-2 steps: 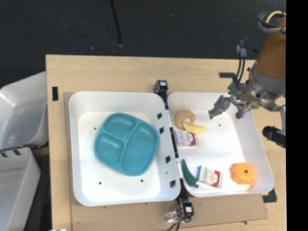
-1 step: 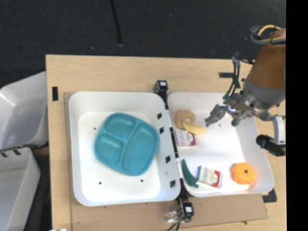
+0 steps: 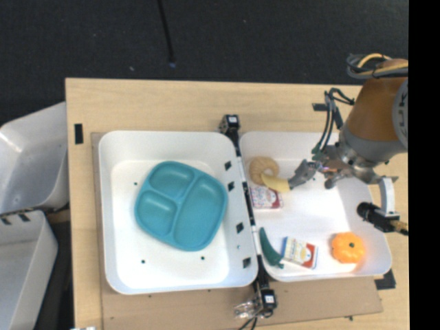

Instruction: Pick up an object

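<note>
Camera view: the hand [image 3: 317, 172] hangs in the right bin [image 3: 311, 144], fingers spread and empty, just right of the tan curled toy [image 3: 267, 172]. To grip well, I judge it should center over that toy, lower squarely, then clench. An orange pumpkin [image 3: 347, 247] lies well apart.

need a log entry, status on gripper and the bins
Gripper low in right bin, beside the banana, nothing seen held. Pumpkin, small carton untouched. Teal plate in left bin.
</note>
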### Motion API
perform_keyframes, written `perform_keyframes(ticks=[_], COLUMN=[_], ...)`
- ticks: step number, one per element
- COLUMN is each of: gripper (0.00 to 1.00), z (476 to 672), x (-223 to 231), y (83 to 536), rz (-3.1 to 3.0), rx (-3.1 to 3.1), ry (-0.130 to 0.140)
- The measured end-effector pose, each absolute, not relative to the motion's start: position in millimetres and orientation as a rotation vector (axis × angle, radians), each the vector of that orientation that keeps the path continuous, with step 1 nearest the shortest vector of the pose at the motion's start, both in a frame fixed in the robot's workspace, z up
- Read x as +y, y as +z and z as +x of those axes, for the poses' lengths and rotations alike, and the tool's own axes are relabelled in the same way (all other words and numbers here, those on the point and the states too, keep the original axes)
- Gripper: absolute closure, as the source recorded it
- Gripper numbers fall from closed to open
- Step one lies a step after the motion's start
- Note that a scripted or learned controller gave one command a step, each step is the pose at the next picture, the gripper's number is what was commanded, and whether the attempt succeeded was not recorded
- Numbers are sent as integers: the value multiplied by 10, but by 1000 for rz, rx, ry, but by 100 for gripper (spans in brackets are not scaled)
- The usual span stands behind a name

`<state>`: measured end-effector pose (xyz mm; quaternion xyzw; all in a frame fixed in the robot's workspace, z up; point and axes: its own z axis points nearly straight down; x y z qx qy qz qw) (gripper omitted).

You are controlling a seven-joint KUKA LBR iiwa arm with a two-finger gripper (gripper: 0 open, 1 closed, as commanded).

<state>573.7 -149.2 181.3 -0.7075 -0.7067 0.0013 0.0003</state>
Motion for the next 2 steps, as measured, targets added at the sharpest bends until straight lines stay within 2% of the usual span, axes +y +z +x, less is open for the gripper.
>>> perform_keyframes(ticks=[1, 2], gripper=[0, 100], z=[5763, 5778], x=[-1530, -1542], y=[1381, 1520], rz=[-2223, -2232], rx=[-2217, -2216], ry=[5, -2])
